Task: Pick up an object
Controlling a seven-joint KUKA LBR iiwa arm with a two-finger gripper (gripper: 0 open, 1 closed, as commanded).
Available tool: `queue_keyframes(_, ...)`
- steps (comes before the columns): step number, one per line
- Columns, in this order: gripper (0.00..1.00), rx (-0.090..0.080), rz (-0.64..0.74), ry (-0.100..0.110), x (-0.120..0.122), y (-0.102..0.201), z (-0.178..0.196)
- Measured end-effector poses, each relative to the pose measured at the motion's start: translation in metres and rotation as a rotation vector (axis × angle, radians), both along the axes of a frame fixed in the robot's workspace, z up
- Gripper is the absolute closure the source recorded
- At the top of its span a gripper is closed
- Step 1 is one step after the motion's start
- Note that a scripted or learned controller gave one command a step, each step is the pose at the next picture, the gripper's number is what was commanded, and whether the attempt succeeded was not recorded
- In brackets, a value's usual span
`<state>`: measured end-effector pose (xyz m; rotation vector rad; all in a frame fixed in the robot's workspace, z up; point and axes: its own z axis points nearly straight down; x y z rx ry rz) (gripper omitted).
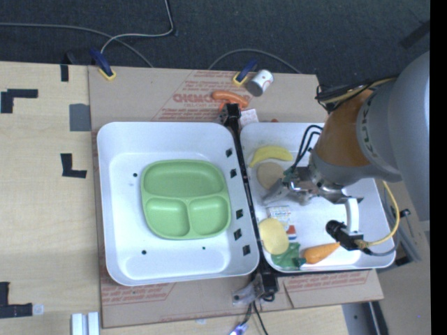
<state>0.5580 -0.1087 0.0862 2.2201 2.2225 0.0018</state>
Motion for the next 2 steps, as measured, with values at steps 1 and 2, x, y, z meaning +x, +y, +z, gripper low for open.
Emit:
queue_keyframes(1,0.00,-0.002,0.001,-0.004,0.062,0.009,0.000)
queue_keyframes(2,0.00,-0.008,-0.001,0.008,0.109,0.011,-0.001)
